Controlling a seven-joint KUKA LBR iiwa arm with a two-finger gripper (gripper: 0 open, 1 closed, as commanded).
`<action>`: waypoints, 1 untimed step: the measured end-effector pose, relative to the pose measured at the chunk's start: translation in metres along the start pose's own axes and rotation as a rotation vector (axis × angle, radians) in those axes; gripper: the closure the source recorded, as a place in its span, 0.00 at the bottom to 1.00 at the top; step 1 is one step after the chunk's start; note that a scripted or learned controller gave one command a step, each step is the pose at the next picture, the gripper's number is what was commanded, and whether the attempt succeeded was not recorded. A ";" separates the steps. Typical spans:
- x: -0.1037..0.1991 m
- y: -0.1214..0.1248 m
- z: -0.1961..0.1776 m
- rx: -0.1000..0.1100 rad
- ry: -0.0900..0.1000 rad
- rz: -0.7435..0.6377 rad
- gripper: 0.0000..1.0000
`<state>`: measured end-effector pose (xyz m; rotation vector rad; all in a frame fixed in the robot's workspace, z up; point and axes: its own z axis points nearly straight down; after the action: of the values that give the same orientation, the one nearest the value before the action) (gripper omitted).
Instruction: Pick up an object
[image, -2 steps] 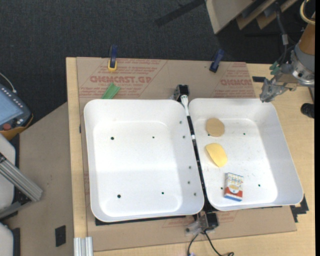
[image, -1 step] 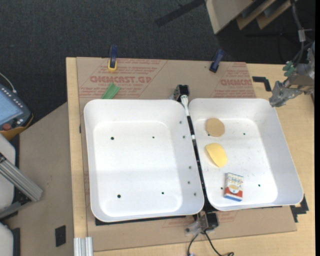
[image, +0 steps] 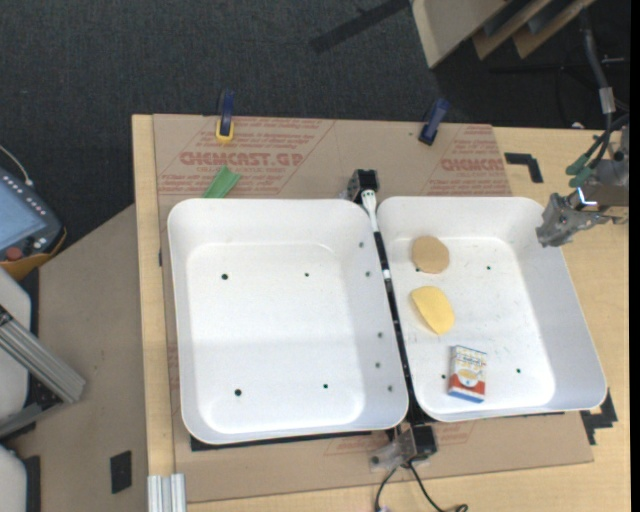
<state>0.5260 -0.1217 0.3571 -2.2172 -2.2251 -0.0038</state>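
Your gripper (image: 553, 228) hangs over the right bin's (image: 560, 300) far right rim, and you cannot tell how its fingers stand. In that bin lie a tan cookie (image: 431, 254), a yellow piece (image: 433, 309) just below it, and a small box (image: 467, 374) nearer the front.

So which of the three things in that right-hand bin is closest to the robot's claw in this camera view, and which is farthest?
Measured from the gripper at the right bin's far right corner:
1. The round tan cookie-like piece, at the far end of the bin.
2. The yellow oval piece, mid-bin, just nearer the camera than the tan one.
3. The small printed box, near the bin's near edge.
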 end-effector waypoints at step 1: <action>0.002 -0.048 -0.045 -0.005 -0.003 0.004 1.00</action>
<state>0.4781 -0.1203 0.4017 -2.2256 -2.2253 -0.0061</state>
